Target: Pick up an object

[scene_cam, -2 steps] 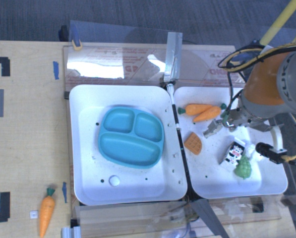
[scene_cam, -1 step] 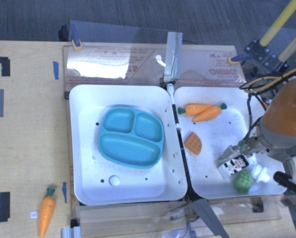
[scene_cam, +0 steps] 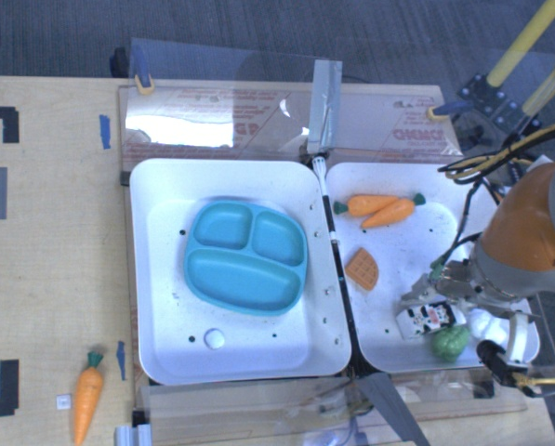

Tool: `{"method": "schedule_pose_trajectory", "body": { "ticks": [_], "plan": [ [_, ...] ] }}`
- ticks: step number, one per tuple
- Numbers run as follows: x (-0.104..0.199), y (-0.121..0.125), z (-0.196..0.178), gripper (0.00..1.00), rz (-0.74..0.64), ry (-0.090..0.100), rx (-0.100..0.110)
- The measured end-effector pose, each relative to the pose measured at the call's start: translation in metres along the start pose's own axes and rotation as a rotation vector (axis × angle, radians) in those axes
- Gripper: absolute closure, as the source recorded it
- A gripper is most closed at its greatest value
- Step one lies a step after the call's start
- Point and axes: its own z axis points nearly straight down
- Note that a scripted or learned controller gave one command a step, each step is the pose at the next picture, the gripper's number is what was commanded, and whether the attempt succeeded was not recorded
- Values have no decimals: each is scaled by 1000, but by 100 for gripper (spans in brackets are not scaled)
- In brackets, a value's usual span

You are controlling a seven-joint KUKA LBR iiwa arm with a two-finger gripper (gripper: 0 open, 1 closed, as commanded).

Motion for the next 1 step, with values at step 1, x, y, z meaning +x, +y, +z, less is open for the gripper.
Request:
{"method": "schedule_pose_trajectory", "body": {
  "ticks": [1],
  "plan": [
    [49, 99, -25, 0, 75, 1, 6]
  ]
}}
